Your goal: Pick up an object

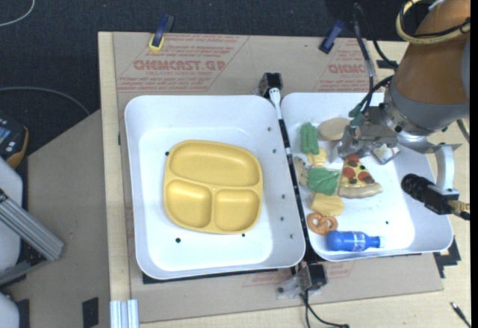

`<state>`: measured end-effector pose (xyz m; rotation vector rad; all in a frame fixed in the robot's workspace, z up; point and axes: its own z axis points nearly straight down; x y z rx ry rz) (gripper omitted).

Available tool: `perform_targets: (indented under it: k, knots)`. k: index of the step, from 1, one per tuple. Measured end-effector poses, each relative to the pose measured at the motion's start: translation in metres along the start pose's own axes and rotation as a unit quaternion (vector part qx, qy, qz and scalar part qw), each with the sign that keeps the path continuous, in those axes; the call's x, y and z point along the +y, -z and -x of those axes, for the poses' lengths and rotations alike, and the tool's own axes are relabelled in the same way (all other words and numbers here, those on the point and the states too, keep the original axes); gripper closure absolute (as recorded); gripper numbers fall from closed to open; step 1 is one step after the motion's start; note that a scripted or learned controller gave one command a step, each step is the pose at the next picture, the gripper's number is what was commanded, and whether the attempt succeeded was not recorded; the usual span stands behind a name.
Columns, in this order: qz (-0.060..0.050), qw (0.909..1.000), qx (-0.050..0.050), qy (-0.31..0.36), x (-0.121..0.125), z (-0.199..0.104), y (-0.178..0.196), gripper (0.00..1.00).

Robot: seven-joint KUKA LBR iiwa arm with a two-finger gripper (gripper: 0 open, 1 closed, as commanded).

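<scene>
One cluster of toy food fills the left half of the right bin (418,233), and my gripper (357,141) sits at its upper right edge, right of frame centre. I can't tell from here what state it is in. The nearest pick, as I judge it, is the pizza slice (358,178), lying just below the tool, its long axis running left-right across the frame. The green leaf (323,181) touches its left end, so a short drop straight down-frame looks cleaner than reaching left. The blue bottle (353,241) lies well below, near the bin's lower rim. The yellow tray (213,186) sits in the left bin (142,169).
</scene>
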<state>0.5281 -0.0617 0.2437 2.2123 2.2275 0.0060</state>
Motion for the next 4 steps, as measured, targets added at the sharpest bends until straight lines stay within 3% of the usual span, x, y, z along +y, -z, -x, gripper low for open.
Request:
perform_targets:
  k: [1, 2, 3, 4]
  knots:
    - [-0.004, 1.0000, 0.000, 0.000, 0.001, -0.054, -0.010, 1.00]
    - [-0.001, 1.0000, 0.000, 0.000, 0.014, -0.105, -0.006, 1.00]
    - [-0.001, 1.0000, -0.001, -0.001, 0.026, -0.141, -0.021, 1.00]
    - [0.000, 1.0000, -0.001, -0.002, 0.039, -0.139, -0.019, 1.00]
